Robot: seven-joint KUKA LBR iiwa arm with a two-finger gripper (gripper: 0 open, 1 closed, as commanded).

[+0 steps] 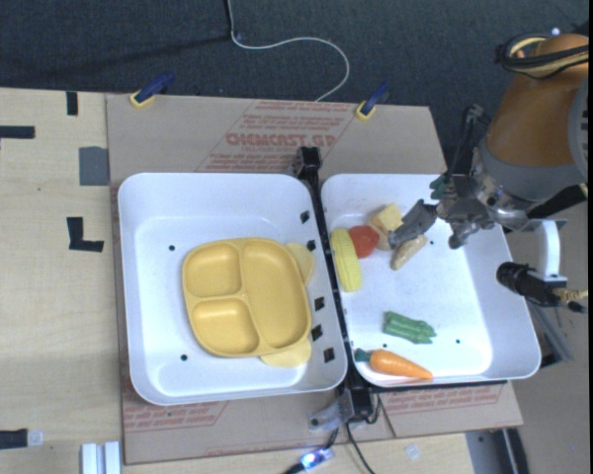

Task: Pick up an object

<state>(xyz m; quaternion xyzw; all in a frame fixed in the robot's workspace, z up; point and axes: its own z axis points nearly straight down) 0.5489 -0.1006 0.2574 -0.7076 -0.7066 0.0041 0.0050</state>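
The right bin (494, 304) holds several toy foods. A yellow corn-like piece (347, 262) and a red tomato (364, 240) lie at its left wall, with a pale yellow chunk (386, 216) behind them. A beige piece (407, 254) lies just under my left finger. A green vegetable (409, 327) and an orange carrot (400, 365) lie near the front. My gripper (435, 229) hangs over the bin's back half, open, with nothing between its fingers (411, 229).
The left bin (148, 215) holds a yellow divided plate (247, 296). A black divider (321, 265) runs between the bins. A white cable (296, 42) lies on the dark cloth behind the bench. The arm's grey and orange body (539, 117) fills the upper right.
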